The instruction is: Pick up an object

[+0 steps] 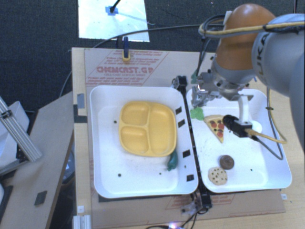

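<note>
My gripper [199,100] hangs over the far left corner of the right bin [276,175], close to the wall between the two bins. Just below it lies a small green leafy piece [197,113]. A pizza slice [216,127] lies to the right of that piece. Nearer the front of the same bin sit a dark brown cookie [227,162] and a chocolate-chip cookie [218,176]. I see nothing between the fingers.
The left bin [102,175] holds a yellow divided plate [147,129] and a small teal object [172,161] by its right wall. The grey arm with its orange band [240,27] reaches in from the upper right.
</note>
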`<move>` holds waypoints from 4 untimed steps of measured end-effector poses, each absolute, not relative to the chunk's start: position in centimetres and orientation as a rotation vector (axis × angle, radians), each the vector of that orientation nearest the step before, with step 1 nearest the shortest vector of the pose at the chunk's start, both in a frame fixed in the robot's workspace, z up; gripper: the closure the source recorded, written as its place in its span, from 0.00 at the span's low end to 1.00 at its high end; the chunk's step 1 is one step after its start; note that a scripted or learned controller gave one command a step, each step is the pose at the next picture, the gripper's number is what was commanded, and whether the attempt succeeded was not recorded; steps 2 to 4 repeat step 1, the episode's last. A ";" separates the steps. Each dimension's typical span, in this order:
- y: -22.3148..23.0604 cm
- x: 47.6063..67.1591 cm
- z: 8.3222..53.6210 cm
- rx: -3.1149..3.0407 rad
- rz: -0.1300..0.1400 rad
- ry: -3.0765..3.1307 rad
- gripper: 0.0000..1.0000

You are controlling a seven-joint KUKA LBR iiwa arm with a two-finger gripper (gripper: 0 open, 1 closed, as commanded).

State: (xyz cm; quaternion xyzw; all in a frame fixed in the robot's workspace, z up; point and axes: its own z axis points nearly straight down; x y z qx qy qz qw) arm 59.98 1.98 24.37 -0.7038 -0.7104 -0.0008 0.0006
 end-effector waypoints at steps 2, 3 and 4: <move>7.2 58.0 22.9 -2.210 -0.001 -2.230 1.00; 7.2 58.0 22.9 -2.210 -0.001 -2.230 1.00; 7.2 58.0 22.9 -2.210 -0.001 -2.230 1.00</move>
